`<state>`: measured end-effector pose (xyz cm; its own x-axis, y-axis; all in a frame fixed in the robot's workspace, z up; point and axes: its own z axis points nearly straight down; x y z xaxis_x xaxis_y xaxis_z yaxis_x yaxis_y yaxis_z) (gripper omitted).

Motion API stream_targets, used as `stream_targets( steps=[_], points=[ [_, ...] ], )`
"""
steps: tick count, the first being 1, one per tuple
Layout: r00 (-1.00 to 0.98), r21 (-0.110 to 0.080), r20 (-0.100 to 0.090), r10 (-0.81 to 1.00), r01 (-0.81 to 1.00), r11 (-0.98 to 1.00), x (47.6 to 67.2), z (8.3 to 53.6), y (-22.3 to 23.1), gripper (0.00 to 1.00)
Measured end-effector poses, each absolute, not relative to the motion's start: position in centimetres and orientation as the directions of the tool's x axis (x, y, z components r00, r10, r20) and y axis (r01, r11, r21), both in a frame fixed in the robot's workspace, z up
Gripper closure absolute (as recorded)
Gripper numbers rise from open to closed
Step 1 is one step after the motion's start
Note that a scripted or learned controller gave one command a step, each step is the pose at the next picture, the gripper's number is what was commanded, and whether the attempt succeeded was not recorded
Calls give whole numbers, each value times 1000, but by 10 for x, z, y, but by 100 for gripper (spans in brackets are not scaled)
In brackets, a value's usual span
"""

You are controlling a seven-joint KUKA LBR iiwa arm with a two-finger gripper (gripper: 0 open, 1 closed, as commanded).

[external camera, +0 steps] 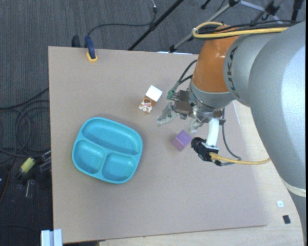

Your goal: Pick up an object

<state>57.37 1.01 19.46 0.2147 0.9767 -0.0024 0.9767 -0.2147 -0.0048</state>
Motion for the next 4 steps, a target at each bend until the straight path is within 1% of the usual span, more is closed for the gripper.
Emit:
stream_targets(
  steps=[1,2,3,4],
  points=[
    [161,-6,-2,987,987,-161,529,181,26,0],
    [162,-11,-2,987,987,-162,529,188,26,100],
    [162,-11,-2,987,987,-162,529,188,26,0],
    [169,-6,-3,986,986,-169,517,182,-23,0]
  ],
)
